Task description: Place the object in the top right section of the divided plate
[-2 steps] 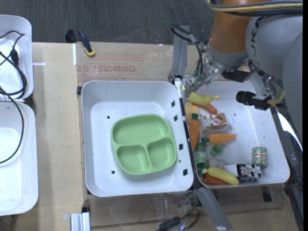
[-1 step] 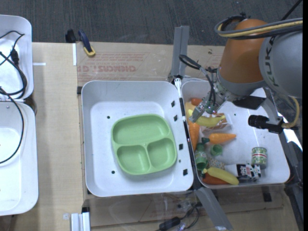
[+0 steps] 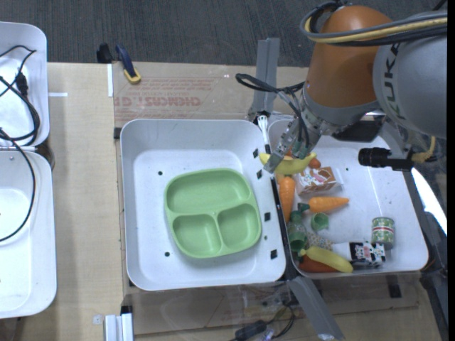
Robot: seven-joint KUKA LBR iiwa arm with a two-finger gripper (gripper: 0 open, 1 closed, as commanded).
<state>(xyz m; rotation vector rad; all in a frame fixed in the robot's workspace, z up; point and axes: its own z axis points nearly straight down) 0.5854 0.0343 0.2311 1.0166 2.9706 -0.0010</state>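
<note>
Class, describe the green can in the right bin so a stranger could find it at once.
Start at the right white bin, the one crowded with toy food. Follow its far right side to the small green can standing upright above a black-and-white carton. It is the only cylinder there; its neighbours are carrots and bananas.

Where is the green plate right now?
The green plate lies in the middle of the left bin, left of the toy food heaped in the right bin.
</note>
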